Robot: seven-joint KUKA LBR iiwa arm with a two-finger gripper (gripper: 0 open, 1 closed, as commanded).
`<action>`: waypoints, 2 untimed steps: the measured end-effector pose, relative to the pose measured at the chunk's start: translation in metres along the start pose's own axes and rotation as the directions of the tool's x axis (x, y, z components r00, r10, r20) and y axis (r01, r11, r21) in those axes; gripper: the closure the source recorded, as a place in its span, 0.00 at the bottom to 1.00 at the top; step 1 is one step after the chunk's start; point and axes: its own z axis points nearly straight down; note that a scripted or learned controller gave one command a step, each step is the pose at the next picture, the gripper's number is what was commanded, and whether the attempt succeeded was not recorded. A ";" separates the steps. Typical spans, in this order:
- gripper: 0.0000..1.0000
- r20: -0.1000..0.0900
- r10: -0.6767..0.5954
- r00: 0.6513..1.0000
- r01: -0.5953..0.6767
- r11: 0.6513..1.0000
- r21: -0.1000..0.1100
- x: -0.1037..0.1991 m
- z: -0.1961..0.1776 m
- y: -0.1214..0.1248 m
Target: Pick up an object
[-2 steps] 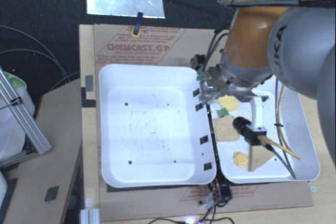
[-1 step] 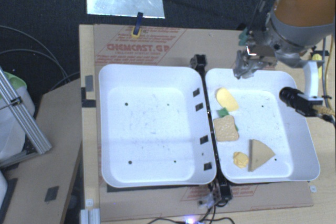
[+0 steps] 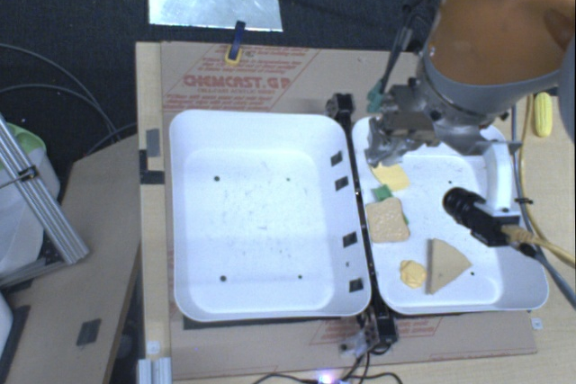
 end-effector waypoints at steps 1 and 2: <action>1.00 0.002 0.001 1.000 -0.001 1.000 -0.003 -0.004 -0.010 0.003; 1.00 0.002 -0.004 1.000 0.004 1.000 -0.005 -0.003 -0.021 0.004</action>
